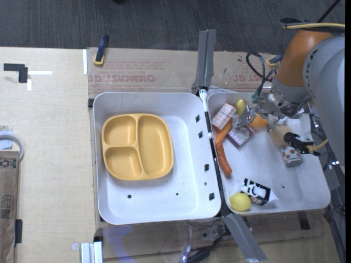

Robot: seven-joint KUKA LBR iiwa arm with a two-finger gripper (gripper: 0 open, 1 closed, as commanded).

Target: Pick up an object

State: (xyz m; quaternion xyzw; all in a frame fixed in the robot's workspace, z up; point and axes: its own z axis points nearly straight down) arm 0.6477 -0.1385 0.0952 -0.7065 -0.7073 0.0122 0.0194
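Spanning the bench [44, 147] side by side are two shallow white bins. The left bin [159, 207] carries a yellow three-compartment plate [138, 146], lying flat in its upper left part. The right bin [307, 193] carries the smaller things. The grey arm [323, 75] with its orange band reaches in from the right over that bin's top edge, and its gripper [253, 114] hangs low above the clutter near the top; whether it is released or clenched cannot be told, and nothing can be seen between its tips. Just left of it lie a long orange carrot-like piece [221, 152] running down along the bin's left wall, a pale pink-and-white packet [223, 115] and a small purple box [239, 137]. A small yellow piece [240, 106] sits by the gripper. A little cup-like object [292, 156] stands toward the right. Near the bottom edge a yellow lemon [240, 202] touches a black-and-white packet [256, 190].
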